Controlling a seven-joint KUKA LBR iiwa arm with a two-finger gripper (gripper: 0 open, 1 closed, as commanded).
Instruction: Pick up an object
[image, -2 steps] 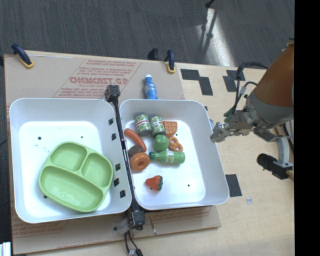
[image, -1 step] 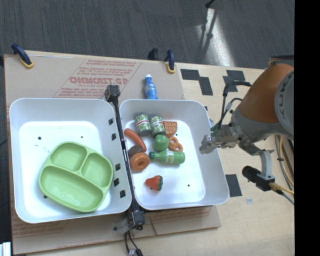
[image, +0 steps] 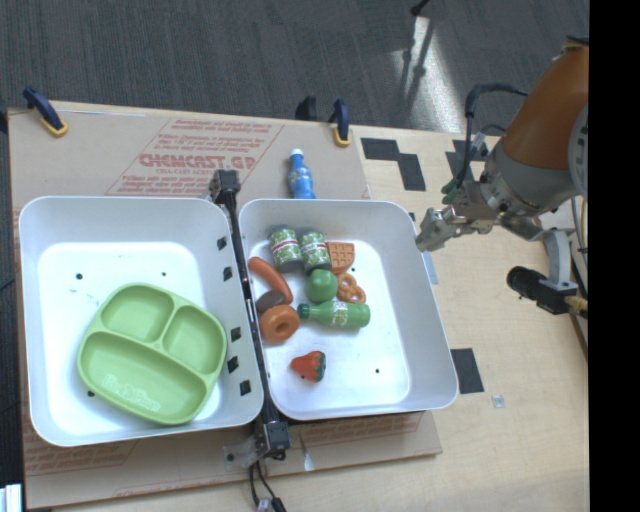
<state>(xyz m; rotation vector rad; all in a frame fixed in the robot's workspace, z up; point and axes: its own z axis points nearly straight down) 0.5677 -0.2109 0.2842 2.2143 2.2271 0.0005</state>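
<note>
My gripper (image: 432, 230) hangs just outside the right bin's (image: 400, 390) right rim, above the bench, with nothing seen in it. Toy food is clustered in that bin's left half. There are two green cans (image: 298, 246), an orange waffle piece (image: 341, 255), a red-orange sausage (image: 270, 278), a round green fruit (image: 320, 285) and a pretzel (image: 351, 291). A green bottle (image: 337, 315) lies on its side beside an orange donut (image: 279, 323). A red pepper (image: 309, 366) sits apart, nearer the front.
The left bin (image: 60, 235) holds a light green divided plate (image: 150, 352). A blue bottle (image: 298, 175) lies on the cardboard sheet behind the right bin. Clamps sit on the divider between the bins and along the bench's back edge.
</note>
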